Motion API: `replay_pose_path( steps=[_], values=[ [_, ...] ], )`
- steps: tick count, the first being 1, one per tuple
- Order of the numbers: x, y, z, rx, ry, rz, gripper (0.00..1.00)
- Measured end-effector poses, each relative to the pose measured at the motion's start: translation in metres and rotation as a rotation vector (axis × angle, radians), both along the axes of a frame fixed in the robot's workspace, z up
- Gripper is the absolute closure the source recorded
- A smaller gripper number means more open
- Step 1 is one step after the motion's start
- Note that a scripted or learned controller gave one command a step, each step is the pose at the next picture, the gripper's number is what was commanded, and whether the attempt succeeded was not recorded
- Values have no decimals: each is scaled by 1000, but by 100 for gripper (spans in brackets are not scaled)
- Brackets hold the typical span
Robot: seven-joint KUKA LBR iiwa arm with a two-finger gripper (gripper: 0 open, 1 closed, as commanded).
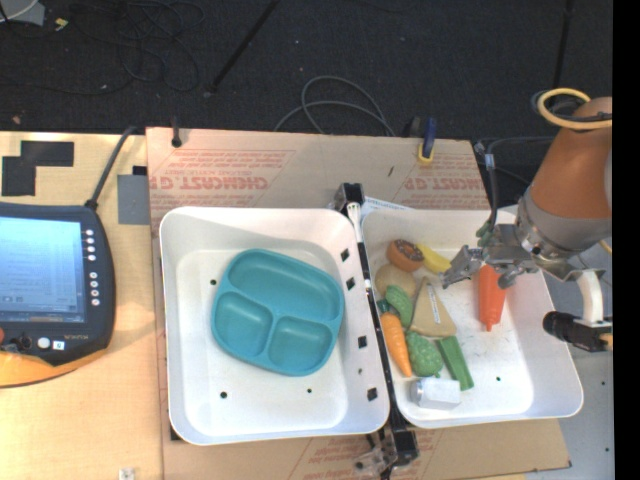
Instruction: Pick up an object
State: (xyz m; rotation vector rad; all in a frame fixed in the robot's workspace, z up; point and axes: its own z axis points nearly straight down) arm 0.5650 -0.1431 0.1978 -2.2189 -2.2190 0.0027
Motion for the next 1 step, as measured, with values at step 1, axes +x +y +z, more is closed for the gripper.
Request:
replay_pose_path(
  steps=[1],
  values=[
    [-73,-18,-114,1,3,-4,0]
  ],
)
